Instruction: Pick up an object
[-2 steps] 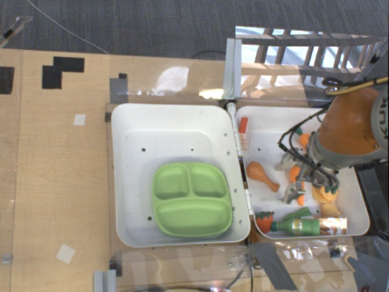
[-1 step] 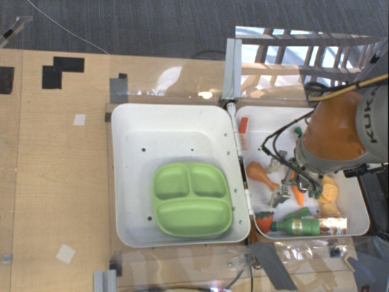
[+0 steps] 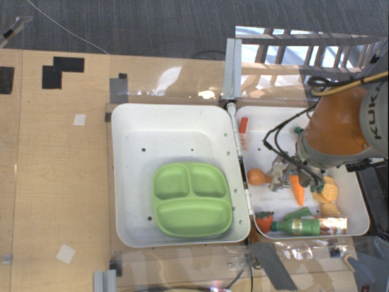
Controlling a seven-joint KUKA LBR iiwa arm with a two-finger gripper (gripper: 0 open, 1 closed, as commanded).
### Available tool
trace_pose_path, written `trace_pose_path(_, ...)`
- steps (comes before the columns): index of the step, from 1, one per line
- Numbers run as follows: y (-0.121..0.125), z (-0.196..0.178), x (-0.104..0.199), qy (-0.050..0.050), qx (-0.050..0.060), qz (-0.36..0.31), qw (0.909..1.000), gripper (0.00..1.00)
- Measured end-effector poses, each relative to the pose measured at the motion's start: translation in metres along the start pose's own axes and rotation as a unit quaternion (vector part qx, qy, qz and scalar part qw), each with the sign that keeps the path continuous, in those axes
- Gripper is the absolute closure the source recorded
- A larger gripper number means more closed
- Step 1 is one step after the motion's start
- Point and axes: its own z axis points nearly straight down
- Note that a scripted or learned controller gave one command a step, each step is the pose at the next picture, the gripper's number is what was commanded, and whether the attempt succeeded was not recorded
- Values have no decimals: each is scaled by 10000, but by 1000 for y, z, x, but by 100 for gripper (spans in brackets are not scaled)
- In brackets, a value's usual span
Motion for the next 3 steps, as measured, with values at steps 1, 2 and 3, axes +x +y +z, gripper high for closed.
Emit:
trace_pose_path(1,88,-120,-30,70,-32,-147,9999,100)
trace_pose_path(2,96,-156,-91,107,-18,-560,9984,100)
trace_pose_path(3,122,-175,-110,120,-4,715,9974,100)
